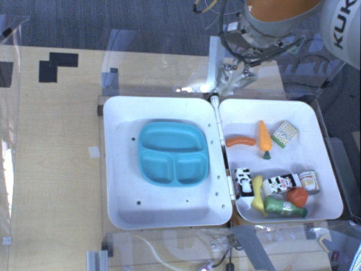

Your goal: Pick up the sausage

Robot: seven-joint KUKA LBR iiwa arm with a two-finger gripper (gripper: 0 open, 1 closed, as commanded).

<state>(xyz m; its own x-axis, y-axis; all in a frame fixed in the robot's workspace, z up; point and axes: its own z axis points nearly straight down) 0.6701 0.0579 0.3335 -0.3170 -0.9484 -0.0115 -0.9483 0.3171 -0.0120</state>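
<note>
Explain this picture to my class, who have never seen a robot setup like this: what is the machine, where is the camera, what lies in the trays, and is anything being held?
The camera is fixed above a bench and looks down at a slant. The machine is a robot arm, grey with an orange band, reaching in from the right. Its gripper, the two-fingered "hand", hangs above the back edge of the bins, and nothing can be seen between its fingers.

Two shallow white bins sit side by side. The left bin holds a blue plate with three compartments. The right bin holds toy food: the sausage, which the robot is meant to pick up, lying next to a carrot, plus a small box, a can, a banana, a tomato and a green bottle.
</note>
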